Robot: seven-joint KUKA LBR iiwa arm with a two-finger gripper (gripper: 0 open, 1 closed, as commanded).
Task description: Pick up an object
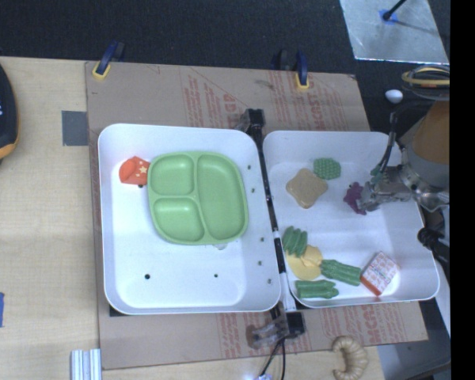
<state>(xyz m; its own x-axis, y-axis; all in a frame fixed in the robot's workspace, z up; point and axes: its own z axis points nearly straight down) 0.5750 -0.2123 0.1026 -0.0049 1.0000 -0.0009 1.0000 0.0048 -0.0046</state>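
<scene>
Purple is what I note first: a small purple toy (354,196) sits just at the tip of the gripper (372,196), on the floor of the right bin (344,142). I judge it the likely target, since the arm hangs low over that spot, but whether the gripper has it, or how it is set, I cannot tell from this slant. Beyond the purple toy, farther from the gripper, lie a tan bread-like piece (305,188) and a green ridged piece (327,167). Nearer the camera from the gripper lies a cluster along the bin's front wall: a yellow piece (305,264), green pods (317,290), and a red-and-white packet (379,273) whose print is too small to read. Well away, in the left bin (174,295), rest a green divided plate (198,197) and a red item (133,171) touching its edge. The cardboard (214,93) under both bins carries red lettering I cannot make out; clamps (302,74) pin it, presumably to keep the bins from shifting.
</scene>
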